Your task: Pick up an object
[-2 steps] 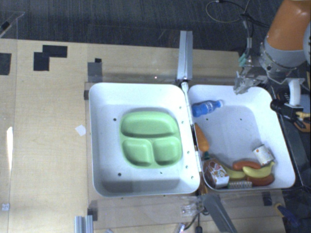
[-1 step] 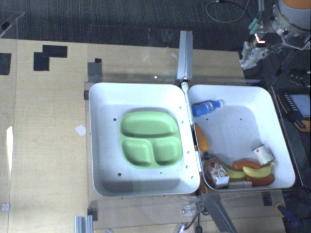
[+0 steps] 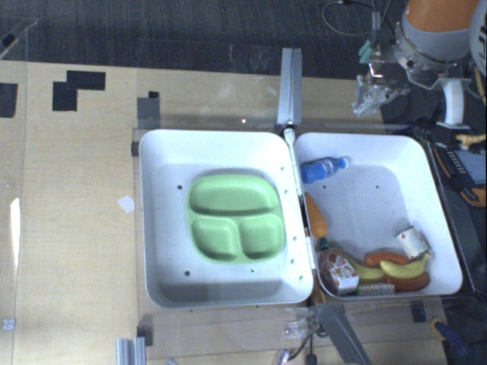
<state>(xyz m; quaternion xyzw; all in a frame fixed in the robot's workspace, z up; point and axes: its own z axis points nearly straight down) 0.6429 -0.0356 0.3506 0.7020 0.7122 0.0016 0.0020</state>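
My gripper [image 3: 373, 96] hangs above the bench just behind the back rim of the right bin [image 3: 426, 166], open with nothing between its fingers. In the right bin a blue bottle [image 3: 323, 168] lies at the back left, well below and left of the gripper. An orange carrot-like piece [image 3: 316, 220] lies along the left wall. Along the front sit a brown and white packet [image 3: 338, 271], a yellow banana [image 3: 405, 265], red sausage-like pieces [image 3: 378, 258] and a small white can [image 3: 412, 242].
The left bin [image 3: 163, 204] holds a green divided plate [image 3: 236, 217] at its middle. A metal post [image 3: 289, 82] stands at the back between the bins. Cables and dark equipment [image 3: 464, 166] crowd the right side by the arm.
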